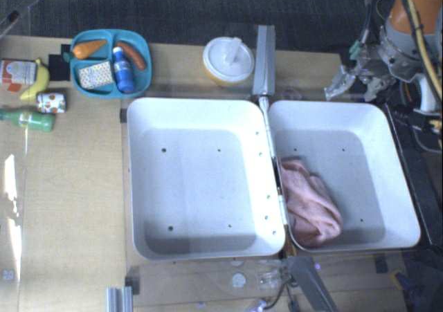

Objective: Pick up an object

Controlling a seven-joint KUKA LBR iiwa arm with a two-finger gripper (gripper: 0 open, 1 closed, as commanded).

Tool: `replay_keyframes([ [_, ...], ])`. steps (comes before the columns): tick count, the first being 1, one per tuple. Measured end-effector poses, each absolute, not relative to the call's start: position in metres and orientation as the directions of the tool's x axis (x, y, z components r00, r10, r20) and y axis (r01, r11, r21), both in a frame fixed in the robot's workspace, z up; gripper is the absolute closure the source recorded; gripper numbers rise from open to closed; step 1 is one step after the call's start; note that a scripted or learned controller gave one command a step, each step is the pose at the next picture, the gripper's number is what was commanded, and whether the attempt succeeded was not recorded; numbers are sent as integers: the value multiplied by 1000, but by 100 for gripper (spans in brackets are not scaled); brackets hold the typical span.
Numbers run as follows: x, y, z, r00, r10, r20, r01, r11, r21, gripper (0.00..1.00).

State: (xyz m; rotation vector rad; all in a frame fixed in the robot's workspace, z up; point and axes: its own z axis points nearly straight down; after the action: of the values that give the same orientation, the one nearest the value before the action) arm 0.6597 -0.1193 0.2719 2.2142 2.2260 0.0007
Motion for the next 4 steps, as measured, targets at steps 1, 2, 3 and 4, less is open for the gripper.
replay_keyframes([
  [1, 643, -115, 173, 145, 989, 0, 989, -145, 0, 0],
  [2, 638, -94, 143, -14, 1000, 0, 1000, 14, 3, 0],
  [3, 575, -112, 93, -64, 998, 0, 998, 64, 3, 0],
  [4, 572, -126, 144, -135, 991, -1, 991, 135, 4, 0],
])
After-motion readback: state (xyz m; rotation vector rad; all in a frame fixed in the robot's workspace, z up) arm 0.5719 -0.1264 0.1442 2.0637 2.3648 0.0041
